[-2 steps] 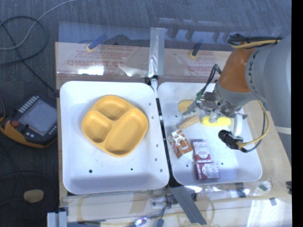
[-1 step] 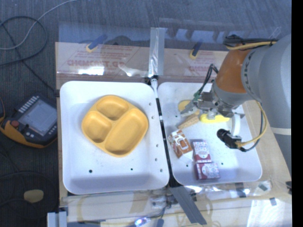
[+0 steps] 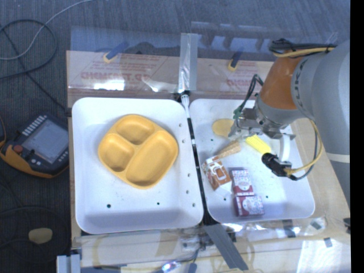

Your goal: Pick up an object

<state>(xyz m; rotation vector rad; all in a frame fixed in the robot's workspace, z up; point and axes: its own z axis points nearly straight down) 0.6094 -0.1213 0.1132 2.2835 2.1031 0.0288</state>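
My gripper (image 3: 245, 124) hangs low over the back of the right bin (image 3: 298, 201), below the orange band of the arm. It sits just right of a flat yellow disc (image 3: 222, 127) and above a yellow bar (image 3: 259, 145). A tan cone-shaped piece (image 3: 228, 150) lies slanted just in front of the gripper. Further forward lie a small brown and white packet (image 3: 216, 173), a red box (image 3: 241, 181) and a dark red box (image 3: 248, 205). I see nothing held.
The left bin (image 3: 91, 209) holds a yellow plate (image 3: 137, 150) with three compartments. A black cable end (image 3: 274, 164) from the arm hangs over the right bin. A teach pendant (image 3: 37, 147) lies on the floor at the left.
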